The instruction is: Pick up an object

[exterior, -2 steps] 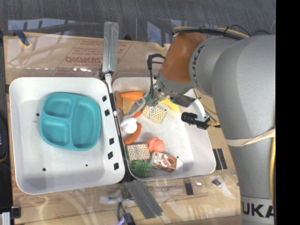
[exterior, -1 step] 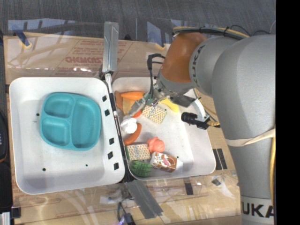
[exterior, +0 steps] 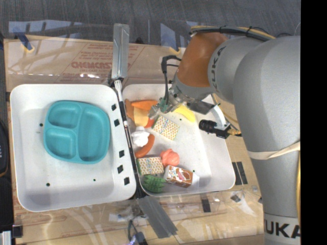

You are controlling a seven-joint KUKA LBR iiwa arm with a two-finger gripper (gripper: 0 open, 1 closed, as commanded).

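The right bin [exterior: 217, 160] holds a clutter of toy food. An orange carrot-like piece [exterior: 144, 106] lies at its back left, with a checkered cracker box [exterior: 166, 128] just right of it and a yellow piece [exterior: 187, 115] beyond. Lower down are a white item [exterior: 140, 136] on an orange-red one [exterior: 148, 146], a pink-red piece [exterior: 170, 157], a patterned box [exterior: 150, 165], a green leafy piece [exterior: 152, 183] and a brown carton [exterior: 179, 176]. My gripper [exterior: 164, 106] reaches down at the bin's back, between the carrot and the cracker box. The wrist hides its fingertips.
The left bin [exterior: 25, 152] holds a teal divided plate [exterior: 77, 131]. A grey divider bar [exterior: 120, 52] runs back from between the bins. The big grey arm [exterior: 265, 86] covers the right side of the bench.
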